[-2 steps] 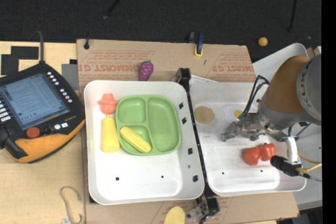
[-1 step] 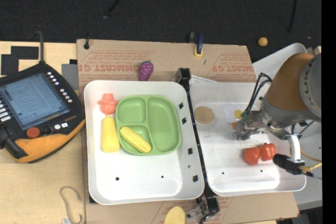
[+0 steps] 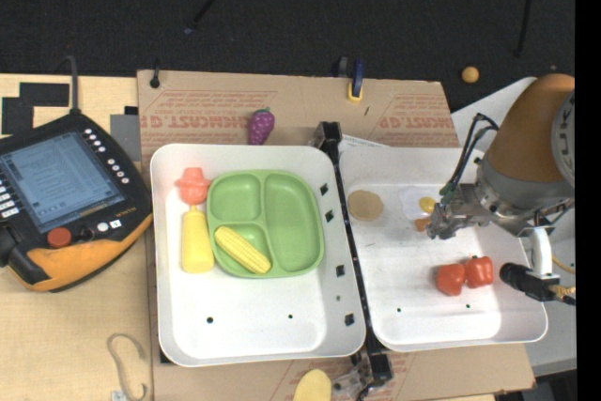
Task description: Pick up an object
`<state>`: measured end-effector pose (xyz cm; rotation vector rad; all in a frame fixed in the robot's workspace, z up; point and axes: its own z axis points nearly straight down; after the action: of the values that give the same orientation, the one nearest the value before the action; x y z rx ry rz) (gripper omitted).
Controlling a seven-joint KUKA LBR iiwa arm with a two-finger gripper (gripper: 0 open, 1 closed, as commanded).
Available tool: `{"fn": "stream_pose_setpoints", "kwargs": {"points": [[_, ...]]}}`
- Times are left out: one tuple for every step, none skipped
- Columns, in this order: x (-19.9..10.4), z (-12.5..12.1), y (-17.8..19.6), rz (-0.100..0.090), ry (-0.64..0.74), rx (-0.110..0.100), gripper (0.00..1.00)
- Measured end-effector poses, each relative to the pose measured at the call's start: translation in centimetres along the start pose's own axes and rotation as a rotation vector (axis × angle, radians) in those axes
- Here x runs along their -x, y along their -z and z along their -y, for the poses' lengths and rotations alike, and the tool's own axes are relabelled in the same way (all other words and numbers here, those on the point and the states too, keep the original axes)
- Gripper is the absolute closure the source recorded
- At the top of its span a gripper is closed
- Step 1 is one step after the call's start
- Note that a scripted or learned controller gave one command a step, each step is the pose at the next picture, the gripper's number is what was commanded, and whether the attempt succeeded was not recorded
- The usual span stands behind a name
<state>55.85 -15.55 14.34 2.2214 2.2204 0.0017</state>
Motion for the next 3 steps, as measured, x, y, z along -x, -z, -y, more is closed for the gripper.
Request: {"fn": "stream_pose_setpoints", "kwargs": {"points": [[-0.7, -0.7, 5.1, 0.000, 0.001, 0.002, 1.00], [-0.6, -0.8, 8.6, 0.000, 0.001, 0.001, 1.00], [-4.0, 2.2, 7.7, -0.002, 0.001, -0.007, 1.00]]}}
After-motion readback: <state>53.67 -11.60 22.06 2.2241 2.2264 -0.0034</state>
